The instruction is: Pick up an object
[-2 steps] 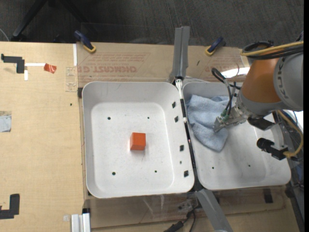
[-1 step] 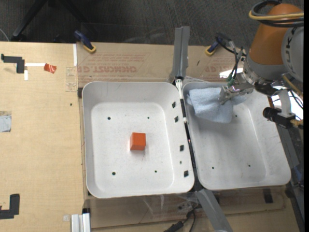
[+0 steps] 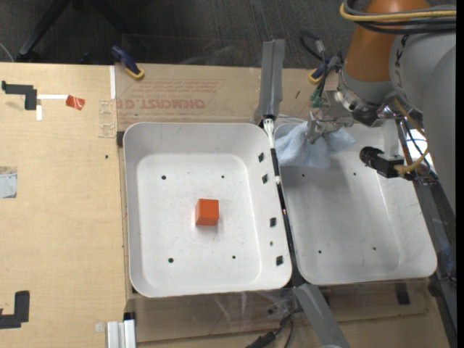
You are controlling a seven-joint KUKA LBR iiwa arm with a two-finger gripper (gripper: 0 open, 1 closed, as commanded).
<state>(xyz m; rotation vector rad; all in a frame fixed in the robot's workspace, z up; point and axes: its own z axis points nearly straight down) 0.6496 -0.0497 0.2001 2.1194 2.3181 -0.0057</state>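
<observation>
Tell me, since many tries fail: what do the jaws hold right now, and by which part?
It cannot be told. The gripper sits at the pale blue cloth in the right bin's far-left corner; a grasp isn't visible.

Fixed overhead camera, slanted down, both bins (image 3: 138, 194) framed.

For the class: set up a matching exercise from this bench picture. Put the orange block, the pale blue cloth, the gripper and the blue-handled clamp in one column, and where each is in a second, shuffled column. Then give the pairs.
Things:
1. orange block
2. pale blue cloth
3. gripper
4. blue-handled clamp

Places:
A. on the bench's far edge, beyond the left bin
B. far left corner of the right bin
C. middle of the left bin's floor
D. above the cloth, at the right bin's far edge

Pairs: 1-C, 2-B, 3-D, 4-A
</observation>
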